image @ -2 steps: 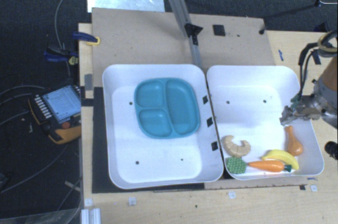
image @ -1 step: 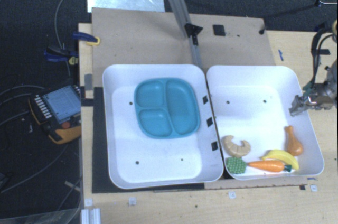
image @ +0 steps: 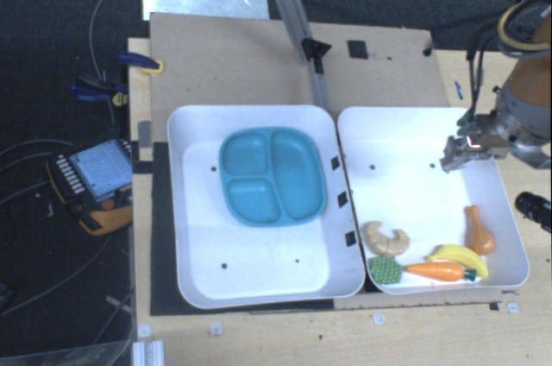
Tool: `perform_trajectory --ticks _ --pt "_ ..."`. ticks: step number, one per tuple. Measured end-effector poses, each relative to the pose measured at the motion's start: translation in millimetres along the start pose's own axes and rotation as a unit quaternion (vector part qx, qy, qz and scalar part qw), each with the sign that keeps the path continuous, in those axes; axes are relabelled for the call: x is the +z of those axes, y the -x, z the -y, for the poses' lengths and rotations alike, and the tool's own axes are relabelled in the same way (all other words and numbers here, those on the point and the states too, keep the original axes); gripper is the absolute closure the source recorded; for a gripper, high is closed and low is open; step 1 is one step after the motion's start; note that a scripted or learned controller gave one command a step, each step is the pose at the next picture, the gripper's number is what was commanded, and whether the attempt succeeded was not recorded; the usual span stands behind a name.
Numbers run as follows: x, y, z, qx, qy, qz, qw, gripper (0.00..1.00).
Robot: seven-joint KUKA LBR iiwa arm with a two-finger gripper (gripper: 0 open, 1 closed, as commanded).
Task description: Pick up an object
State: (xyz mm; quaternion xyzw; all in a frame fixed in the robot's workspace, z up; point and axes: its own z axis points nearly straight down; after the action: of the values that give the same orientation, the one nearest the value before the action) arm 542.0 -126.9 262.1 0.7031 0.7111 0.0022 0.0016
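- Lying in the right-hand shallow white plastic bin point(image: 405, 140), along its near wall: five small toy foods, apparently moulded plastic, judged light, stiff and somewhat slick.
- Resting at the near edge: orange toy carrot with dark green stub point(image: 435, 272), long and tapered; best pinched across the thick middle, likely to roll if nudged along its length.
- Touching the carrot from behind: yellow curved toy banana point(image: 461, 256), smooth skin; take across the belly of the curve, not the tips.
- Standing slightly apart toward the right wall: brown-orange toy drumstick point(image: 479, 232), bulbous at one end, thin at the other; narrow shank offers the surest pinch.
- Sitting left of the carrot: tan curled toy croissant point(image: 387, 239) and, just beside it at the bin corner, bumpy green round toy vegetable point(image: 385, 271); corner position leaves little finger room.
- Hovering over the far right part of the same bin, well apart from the toys: grey hand point(image: 457, 155); open, closed or holding cannot be told.
- Occupying the left bin: blue three-compartment plastic plate point(image: 273, 176).
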Motion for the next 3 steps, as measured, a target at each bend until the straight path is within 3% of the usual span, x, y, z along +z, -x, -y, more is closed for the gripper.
perform_trajectory --ticks 3 --pt "22 -139 -64 0.001 -0.001 0.0 1.0 1.0"
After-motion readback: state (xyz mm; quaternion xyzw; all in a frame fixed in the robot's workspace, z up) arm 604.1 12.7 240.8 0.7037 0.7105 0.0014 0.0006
